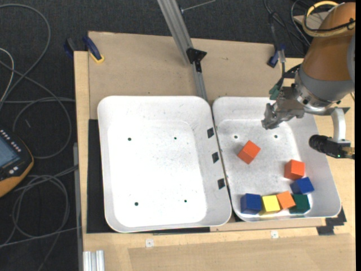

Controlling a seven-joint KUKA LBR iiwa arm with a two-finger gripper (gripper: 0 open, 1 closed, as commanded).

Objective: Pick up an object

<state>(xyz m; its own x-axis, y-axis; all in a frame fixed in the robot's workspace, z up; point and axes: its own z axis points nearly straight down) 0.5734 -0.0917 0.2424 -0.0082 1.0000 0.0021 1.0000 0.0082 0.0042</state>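
Bright, even overhead light — soft shadows, mild glare on the white bins (113, 151), sharp focus.

Fingers of the gripper (271, 121) too small to tell apart; green block (302, 204) half hidden behind neighbours; arm cut off right.

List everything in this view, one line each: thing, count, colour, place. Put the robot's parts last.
orange blocks: 3, orange, right bin; one alone mid-bin, one by its right wall, one in the near row
blue blocks: 2, blue, right bin, near corner cluster
yellow block: 1, yellow, near row
green block: 1, green, near right corner
bins: 2, white, side by side on bench
clamps: 2, blue, bench's far corners
gripper: 1, grey, over right bin's far end
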